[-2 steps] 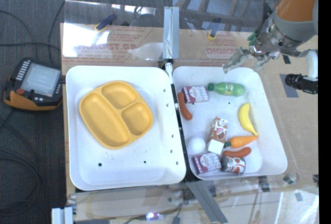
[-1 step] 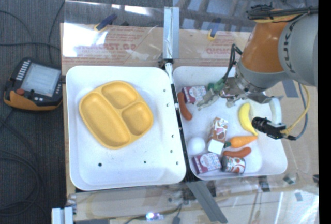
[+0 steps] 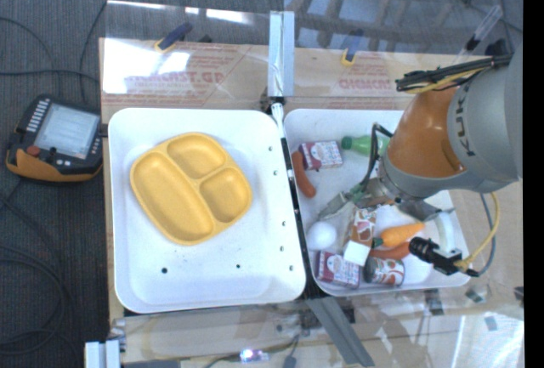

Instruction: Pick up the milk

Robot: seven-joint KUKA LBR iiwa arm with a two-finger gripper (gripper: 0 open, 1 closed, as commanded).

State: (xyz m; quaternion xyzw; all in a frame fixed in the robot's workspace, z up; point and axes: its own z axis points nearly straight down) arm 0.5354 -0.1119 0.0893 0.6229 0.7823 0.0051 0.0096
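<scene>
The milk [image 3: 361,235] is a small brown and white carton lying in the right bin [image 3: 293,137], its white end towards the front. My gripper [image 3: 364,198] hangs low in the middle of that bin, just behind the carton's far end and close to it. The grey wrist and the orange band [image 3: 425,137] cover the bin's back right part. Nothing shows as lifted off the bin floor.
Around the milk lie a white ball [image 3: 322,234], a carrot [image 3: 399,233], two maroon cartons [image 3: 321,155] [image 3: 338,269], a can [image 3: 388,272], a red sausage [image 3: 303,176], a green bottle [image 3: 364,144] and a white bottle [image 3: 444,227]. The left bin [image 3: 136,290] holds a yellow divided plate [image 3: 190,186].
</scene>
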